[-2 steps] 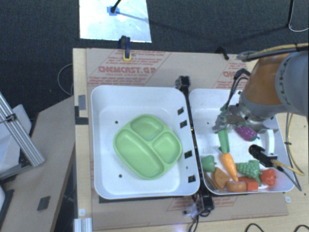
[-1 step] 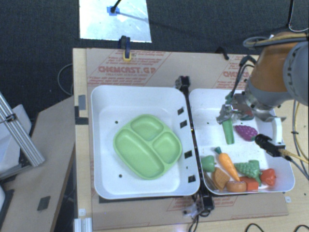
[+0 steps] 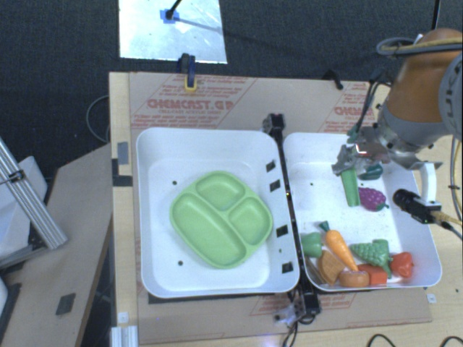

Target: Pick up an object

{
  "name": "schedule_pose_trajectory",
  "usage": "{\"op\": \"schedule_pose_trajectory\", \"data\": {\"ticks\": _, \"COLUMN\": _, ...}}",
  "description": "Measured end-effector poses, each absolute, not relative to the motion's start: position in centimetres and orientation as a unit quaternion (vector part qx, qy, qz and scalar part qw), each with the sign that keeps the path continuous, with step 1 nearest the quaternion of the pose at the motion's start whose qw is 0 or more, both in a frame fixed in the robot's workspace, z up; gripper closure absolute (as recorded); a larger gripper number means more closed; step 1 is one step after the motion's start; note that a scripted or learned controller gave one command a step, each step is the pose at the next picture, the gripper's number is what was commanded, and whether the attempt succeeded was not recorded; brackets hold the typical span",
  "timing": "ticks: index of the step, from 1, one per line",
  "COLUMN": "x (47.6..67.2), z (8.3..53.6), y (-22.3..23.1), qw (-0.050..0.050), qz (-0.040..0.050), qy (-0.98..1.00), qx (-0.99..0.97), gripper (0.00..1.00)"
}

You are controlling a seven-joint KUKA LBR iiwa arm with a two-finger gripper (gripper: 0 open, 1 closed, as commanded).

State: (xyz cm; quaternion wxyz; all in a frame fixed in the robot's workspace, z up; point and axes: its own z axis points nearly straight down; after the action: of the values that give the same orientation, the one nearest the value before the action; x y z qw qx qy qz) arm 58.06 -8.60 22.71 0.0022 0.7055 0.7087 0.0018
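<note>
Nearest the camera, along the front edge of the right bin, lies a heap of toy food well below the pincer: a carrot, a round green piece, a knobbly green piece, and red and orange bits crowded together.

The likeliest thing to be picked is the long green vegetable, perhaps a cucumber. Its upper end sits right at the pincer and the rest hangs or lies downward from it toward the heap. Whether the pincer is clenched on it or merely poised over it, I cannot tell; the tips merge with the toy and the wrist above. Just to the pincer's lower right is a purple bunch of grapes, close beside the green vegetable.

The step in hand looks like the grasp itself. The next move would call for a firm closing on the green vegetable's end and a straight lift clear of the grapes.

Far to the pincer's left, in the other bin, rests a green divided plate. The arm is cut off at the right, and a dark teal shape under the wrist is too hidden to name.
</note>
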Motion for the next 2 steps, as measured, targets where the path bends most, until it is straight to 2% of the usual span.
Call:
{"op": "schedule_pose_trajectory", "data": {"ticks": 1, "x": 58.8, "z": 22.6, "y": -3.6, "qw": 0.0, "qz": 0.0016, "qy": 0.71, "qx": 0.704, "gripper": 1.0}}
{"op": "schedule_pose_trajectory", "data": {"ticks": 2, "x": 58.1, "z": 23.5, "y": 2.1, "qw": 0.0, "qz": 0.0014, "qy": 0.711, "qx": 0.703, "gripper": 1.0}}
